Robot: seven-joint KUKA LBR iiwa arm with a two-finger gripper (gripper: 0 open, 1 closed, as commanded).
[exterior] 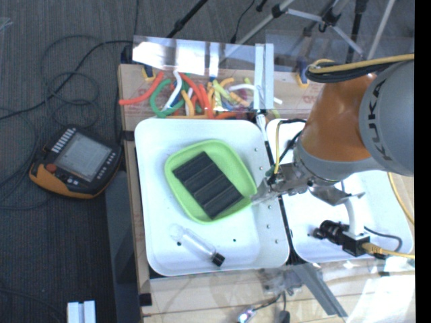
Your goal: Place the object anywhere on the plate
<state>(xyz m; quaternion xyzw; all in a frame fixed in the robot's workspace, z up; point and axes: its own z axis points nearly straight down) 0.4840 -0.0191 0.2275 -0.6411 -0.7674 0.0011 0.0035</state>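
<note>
Green plastic marks the plate (176, 163), which sits tilted in the left bin (151, 244), and we see the dark ribbed object (207, 185) lying flat across its middle, so we judge the placement effectively made. We locate the gripper (264, 191) just beside the plate's right rim, over the divide between the left bin and the right bin (384, 244). We cannot tell its state, since the wrist housing hides it.

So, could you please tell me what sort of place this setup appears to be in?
Most likely a robotics lab. A KUKA arm reaches over two white bins on a bench, a teach pendant lies on the carpet, and tripod legs stand behind the bench.
</note>
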